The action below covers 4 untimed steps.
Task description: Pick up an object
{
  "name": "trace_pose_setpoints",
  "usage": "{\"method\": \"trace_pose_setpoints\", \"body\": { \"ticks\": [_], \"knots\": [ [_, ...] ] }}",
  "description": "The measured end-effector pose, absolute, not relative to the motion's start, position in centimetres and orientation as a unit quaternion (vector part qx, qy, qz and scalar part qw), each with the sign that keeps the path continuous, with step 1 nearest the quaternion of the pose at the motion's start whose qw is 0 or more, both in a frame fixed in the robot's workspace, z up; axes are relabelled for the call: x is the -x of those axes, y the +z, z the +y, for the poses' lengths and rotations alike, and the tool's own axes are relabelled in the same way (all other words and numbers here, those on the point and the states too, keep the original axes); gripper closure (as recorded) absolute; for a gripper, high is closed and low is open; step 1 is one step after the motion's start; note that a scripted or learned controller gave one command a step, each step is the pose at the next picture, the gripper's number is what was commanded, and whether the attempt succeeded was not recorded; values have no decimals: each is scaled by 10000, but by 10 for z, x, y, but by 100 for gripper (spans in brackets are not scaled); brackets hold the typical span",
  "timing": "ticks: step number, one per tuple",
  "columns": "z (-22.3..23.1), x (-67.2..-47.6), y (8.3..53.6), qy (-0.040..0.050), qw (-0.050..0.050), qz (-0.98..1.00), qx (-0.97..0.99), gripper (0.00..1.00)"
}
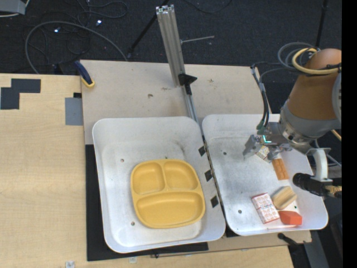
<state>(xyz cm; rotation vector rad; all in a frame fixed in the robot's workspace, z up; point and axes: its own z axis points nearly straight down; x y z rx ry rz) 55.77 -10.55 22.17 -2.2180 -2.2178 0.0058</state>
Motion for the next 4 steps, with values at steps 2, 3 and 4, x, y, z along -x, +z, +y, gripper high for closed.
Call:
{"method": "trace_pose_setpoints", "body": {
  "ticks": [2, 3, 4],
  "knots": [
    [-97, -563, 170, 24, 35, -7070, 7072, 0],
    [-98, -562, 106, 26, 38, -7068, 7074, 0],
    [-99, -565, 93, -9, 2, -7070, 7072, 0]
  ]
}}
